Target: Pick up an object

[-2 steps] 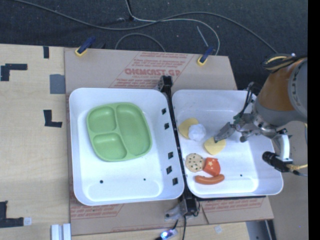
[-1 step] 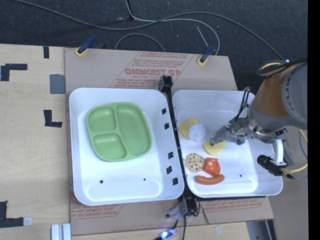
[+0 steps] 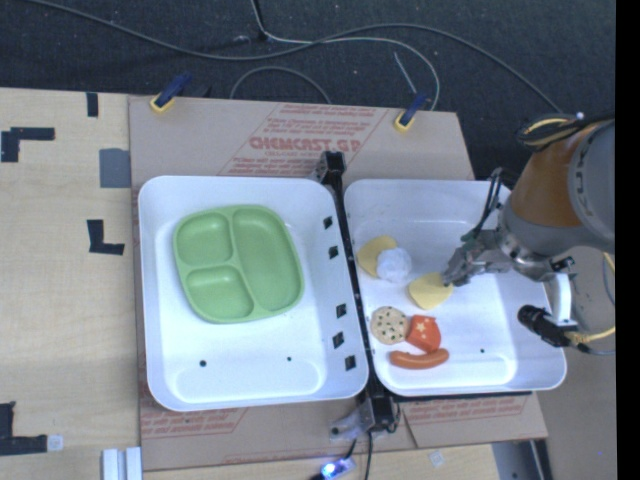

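Your claw (image 3: 458,271) reaches into the right bin (image 3: 500,368) from its right side, tips down at the upper right edge of the yellow slice (image 3: 430,292). You cannot tell from this angle whether it is spread or closed, nor whether it touches the slice. The grey arm (image 3: 560,203) with its orange band hangs over the bin's right wall, and cables loop down beside it.

Taking the yellow slice as your landmark: just up and left of it lies a clear crumpled wad (image 3: 395,264) on top of a second yellow piece (image 3: 374,255). Below and left of the slice sits a cookie (image 3: 387,324). Straight below the slice, close by, is a red piece (image 3: 425,332) touching the cookie's right side, and under that a red sausage (image 3: 418,359) lies lengthwise near the bin's front wall. These crowd the slice on its left and lower sides; its right side faces bare bin floor.

Far left of the slice, past the black hinge strip between the bins, the left bin (image 3: 240,378) holds a green tray (image 3: 238,263) with three compartments, lying flat in the bin's upper half.

Both bins rest on a cardboard sheet (image 3: 300,138) on the bench (image 3: 60,308), clamped at its far edge by two yellow and blue clamps (image 3: 412,111). Black tape marks dot the bench to the left.
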{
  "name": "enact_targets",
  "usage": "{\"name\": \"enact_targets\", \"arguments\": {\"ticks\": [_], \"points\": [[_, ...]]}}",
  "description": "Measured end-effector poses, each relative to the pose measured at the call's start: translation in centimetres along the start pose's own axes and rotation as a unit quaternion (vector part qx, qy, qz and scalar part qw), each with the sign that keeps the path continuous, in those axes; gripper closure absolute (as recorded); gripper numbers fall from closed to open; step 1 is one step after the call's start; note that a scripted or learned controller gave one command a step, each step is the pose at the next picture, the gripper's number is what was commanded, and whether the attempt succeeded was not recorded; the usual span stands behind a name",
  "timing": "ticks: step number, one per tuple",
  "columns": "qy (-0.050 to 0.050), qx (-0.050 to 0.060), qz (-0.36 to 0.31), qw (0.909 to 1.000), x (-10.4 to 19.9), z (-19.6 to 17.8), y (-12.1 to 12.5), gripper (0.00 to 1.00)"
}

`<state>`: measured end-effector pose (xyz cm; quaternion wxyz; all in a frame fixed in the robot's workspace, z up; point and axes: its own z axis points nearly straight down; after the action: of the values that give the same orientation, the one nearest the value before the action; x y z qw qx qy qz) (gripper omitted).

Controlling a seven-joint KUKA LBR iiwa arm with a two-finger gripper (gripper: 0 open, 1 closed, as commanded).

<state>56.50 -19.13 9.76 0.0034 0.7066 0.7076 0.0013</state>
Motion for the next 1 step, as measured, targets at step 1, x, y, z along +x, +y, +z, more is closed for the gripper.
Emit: {"name": "enact_targets", "arguments": {"ticks": [1], "points": [[0.001,0.002,0.0,1.0,-0.07,-5.53,1.11,1.0]]}}
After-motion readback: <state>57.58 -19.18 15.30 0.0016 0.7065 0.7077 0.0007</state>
